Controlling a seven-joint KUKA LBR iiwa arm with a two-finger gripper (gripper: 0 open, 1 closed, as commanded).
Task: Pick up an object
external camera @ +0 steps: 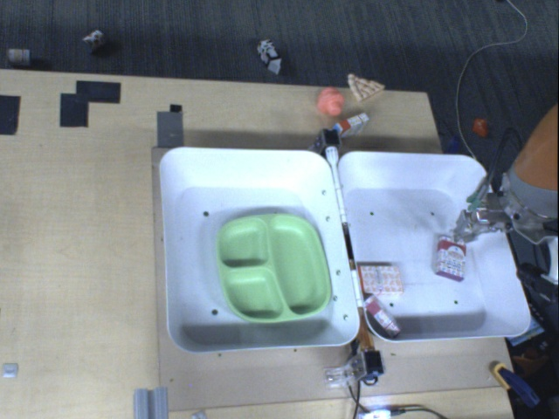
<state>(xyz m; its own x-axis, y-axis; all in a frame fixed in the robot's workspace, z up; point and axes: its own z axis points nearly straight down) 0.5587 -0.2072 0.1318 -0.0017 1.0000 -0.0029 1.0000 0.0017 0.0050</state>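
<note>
Camera view: the gripper (465, 230) reaches in from the right over the right bin (410, 190); its jaws pinch the top of a red-and-white packet (451, 259). A green divided tray (273, 267) fills the left bin (183, 234)

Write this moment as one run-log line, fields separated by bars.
gripper: over right white bin | small red-and-white packet: just below gripper | grasp: unclear | green divided tray: left bin
</note>
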